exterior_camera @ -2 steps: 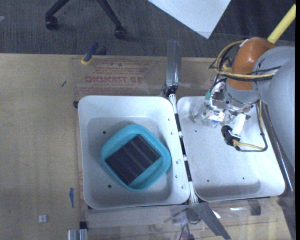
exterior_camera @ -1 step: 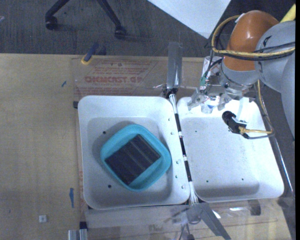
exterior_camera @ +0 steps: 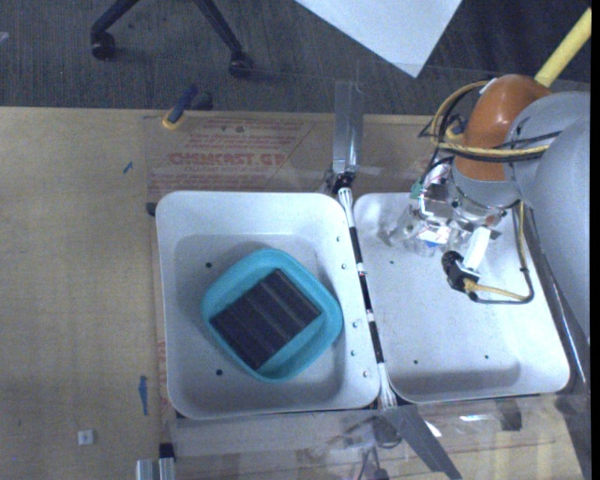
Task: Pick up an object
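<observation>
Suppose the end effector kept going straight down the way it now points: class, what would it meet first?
Probably the bare white floor of the right bin. The end effector hangs over that bin's upper part, pointing downward; its height is unclear from this slanted view.

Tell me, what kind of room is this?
Probably a robot lab or workshop. A robot arm reaches over two white bins on a cardboard-covered bench, and the wheeled foot of an office chair stands on the carpet behind.

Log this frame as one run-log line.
arm: over right white bin, upper part | gripper: low near bin floor, fingers unclear | object: teal square container with dark ribbed insert in left white bin, untouched | pick: not done
</observation>
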Tool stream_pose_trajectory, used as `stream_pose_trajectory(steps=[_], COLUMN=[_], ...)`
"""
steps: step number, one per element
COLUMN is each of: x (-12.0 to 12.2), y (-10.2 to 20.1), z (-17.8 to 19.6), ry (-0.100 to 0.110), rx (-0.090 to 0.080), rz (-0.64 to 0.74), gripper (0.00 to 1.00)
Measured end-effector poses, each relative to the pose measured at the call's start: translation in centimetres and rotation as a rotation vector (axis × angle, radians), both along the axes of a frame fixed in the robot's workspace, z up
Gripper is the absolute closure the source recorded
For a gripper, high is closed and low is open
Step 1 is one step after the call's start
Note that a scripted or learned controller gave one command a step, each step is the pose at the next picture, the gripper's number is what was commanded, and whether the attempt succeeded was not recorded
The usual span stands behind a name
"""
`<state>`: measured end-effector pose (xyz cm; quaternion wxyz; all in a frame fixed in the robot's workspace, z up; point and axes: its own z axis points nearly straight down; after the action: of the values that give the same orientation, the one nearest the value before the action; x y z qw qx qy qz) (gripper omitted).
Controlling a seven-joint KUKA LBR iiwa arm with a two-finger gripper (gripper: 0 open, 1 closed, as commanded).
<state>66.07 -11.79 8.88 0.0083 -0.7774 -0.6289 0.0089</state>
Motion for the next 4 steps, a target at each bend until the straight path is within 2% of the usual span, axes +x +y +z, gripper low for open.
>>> stream_pose_trajectory(steps=[1,2,3,4], x=[0.6,0.7,0.5,0.6], y=[4.9,4.9,2.3,6.5], z=[14.3,15.4,2.6,10.5], ry=[-0.025,-0.029,-0.021,-0.026], rx=[0.0,-0.002,-0.001,-0.001], rz=[0.176,0.177,0.033,0.168], gripper=[1.0,1.0,1.0,1.0])
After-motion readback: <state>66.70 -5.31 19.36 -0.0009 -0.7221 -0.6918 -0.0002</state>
